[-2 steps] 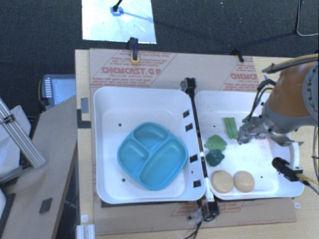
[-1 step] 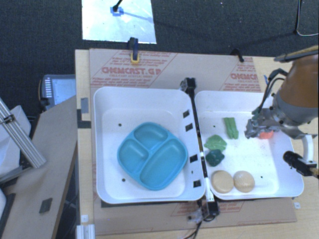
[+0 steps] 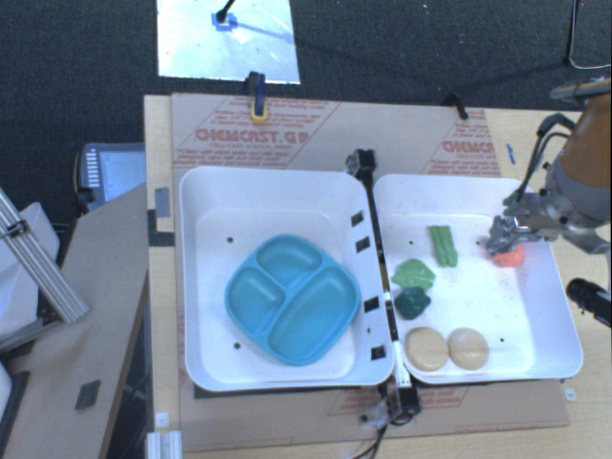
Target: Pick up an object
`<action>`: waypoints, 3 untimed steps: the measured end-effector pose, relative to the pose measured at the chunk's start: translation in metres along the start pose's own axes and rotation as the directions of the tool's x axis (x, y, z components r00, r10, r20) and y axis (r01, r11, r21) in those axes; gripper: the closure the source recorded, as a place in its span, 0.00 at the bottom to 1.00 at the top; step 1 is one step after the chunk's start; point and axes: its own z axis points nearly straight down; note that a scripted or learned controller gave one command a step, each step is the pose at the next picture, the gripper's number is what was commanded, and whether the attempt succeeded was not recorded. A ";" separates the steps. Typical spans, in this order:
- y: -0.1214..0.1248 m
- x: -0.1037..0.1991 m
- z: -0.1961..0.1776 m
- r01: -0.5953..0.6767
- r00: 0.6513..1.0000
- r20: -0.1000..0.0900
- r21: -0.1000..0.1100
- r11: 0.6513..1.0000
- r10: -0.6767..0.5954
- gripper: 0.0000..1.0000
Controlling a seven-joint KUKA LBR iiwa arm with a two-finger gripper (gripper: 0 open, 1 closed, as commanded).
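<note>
Wooden bench [image 3: 115, 256] under two shallow white bins side by side, dark carpet beyond. Nearest, in the right bin [image 3: 564, 352]: two tan round pieces touching each other, left one [image 3: 426, 348] and right one [image 3: 469, 348]. Just behind them, a dark green lump [image 3: 413, 303] touching a lighter green leafy piece [image 3: 414, 274]. Farther back, a green elongated piece [image 3: 442, 245], lying apart from the rest. In the left bin [image 3: 206, 199], a blue divided plate [image 3: 292, 298] lying flat, three compartments. At the right bin's far right, the gripper [image 3: 501, 241] low over a small red-orange object [image 3: 511, 255], touching or nearly so; fingers too blurred, cannot tell whether apart or together. Beyond the bins, printed cardboard sheet [image 3: 287, 132] and a yellow clamp [image 3: 258, 108].
</note>
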 end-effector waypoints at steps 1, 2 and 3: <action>0.002 0.000 -0.048 0.001 1.000 0.000 0.000 1.000 -0.001 1.00; 0.015 0.054 -0.049 0.005 1.000 -0.003 0.004 1.000 -0.005 1.00; 0.029 0.106 -0.028 0.006 1.000 -0.004 0.007 1.000 -0.006 1.00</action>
